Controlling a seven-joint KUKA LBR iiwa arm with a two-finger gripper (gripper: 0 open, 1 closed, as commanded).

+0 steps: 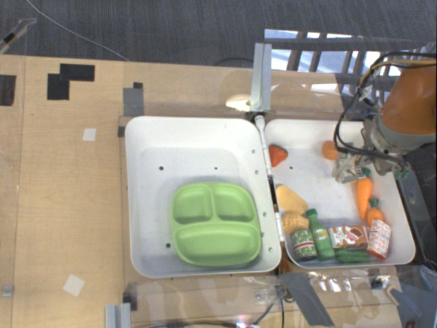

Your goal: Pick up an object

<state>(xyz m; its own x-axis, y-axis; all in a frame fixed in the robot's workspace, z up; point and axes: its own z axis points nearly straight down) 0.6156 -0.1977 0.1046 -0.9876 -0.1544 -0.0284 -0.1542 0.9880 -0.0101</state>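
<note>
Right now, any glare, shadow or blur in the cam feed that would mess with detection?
Camera view: bright glare patch on the bench just behind the left bin; soft shadow under the green tray; the gripper area is cluttered and slightly soft; items in the right bin read sharp enough.

1. One camera hangs fixed above the bench [61, 203], looking down at a slant.
2. It frames both white bins [147, 142] whole, with dark floor beyond the bench's far edge.

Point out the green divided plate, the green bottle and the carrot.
green divided plate [217, 224]: camera view, middle ridge.
green bottle [321, 236]: camera view, mid-body.
carrot [364, 195]: camera view, middle of its orange body.
</note>
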